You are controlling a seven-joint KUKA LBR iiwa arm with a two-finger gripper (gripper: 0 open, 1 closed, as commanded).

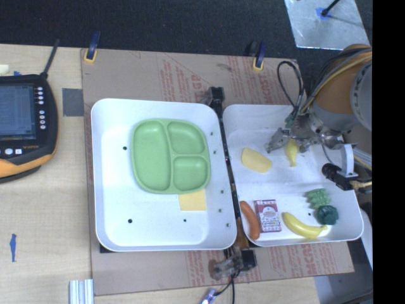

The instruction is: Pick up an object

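One small yellow piece (290, 152), narrow and upright, is sitting in your gripper (290, 145) over the right bin (354, 233); jaws are pinching it, near the pale yellow wedge (255, 160).

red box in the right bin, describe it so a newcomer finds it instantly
Start at the right bin, the one without the green divided plate. Along its near edge lies a row of items: a sausage, then the small red box, then a banana. The box is the only flat, rectangular, printed item there; its neighbours are rounded toy foods.
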